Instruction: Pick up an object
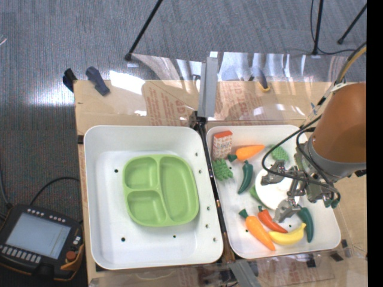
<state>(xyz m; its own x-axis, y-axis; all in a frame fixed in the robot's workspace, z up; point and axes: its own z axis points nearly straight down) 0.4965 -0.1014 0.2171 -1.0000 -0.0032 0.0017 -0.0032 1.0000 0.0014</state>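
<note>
The claw (291,206) hangs low over the right bin (239,244), near its front right corner, with the orange band of the arm (341,124) above it on the right. Whether it is open or closed, and whether it has hold of anything, cannot be told from this slant; nothing is plainly seen in its grip.

Just below the tip lie a red pepper (272,221), a yellow banana (288,237) and an orange carrot (259,231), close together and partly overlapping. A dark green pepper (307,223) lies just right of the banana. Under the claw is a white plate (267,191). Further back sit another green pepper (246,177), a second carrot (249,152), a green leafy piece (223,170) and a small red and white carton (222,143).

The left bin (108,154) carries a green divided plate (160,190). Both bins rest on the tabletop (119,109).

The step looks like the descent onto a target, likely the red pepper or the banana. The next move calls for settling squarely over one piece, since the crowding could let a neighbour jam or slip the grasp.
</note>
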